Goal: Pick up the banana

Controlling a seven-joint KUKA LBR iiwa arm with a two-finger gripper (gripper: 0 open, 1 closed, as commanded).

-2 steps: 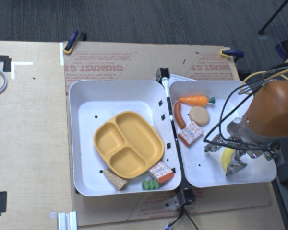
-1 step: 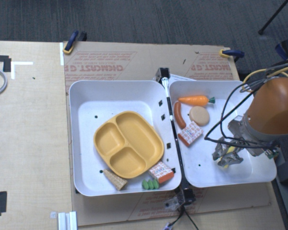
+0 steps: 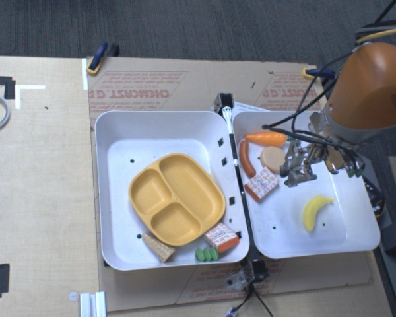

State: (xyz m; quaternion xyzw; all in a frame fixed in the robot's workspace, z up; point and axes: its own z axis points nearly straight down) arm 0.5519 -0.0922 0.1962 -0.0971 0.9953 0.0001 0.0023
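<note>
Hand (image 3: 299,170) hangs over the right bin (image 3: 356,240), grip unreadable, banana (image 3: 315,212) lying apart.

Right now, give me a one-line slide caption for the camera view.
Gripper hovers in the right bin, up and left of the banana lying loose on the bin floor; yellow tray sits in the left bin.

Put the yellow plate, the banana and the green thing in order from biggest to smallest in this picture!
1. Yellow plate, biggest by far, in the left bin.
2. Banana, in the right bin.
3. Green thing, smallest, just below the plate.
</note>
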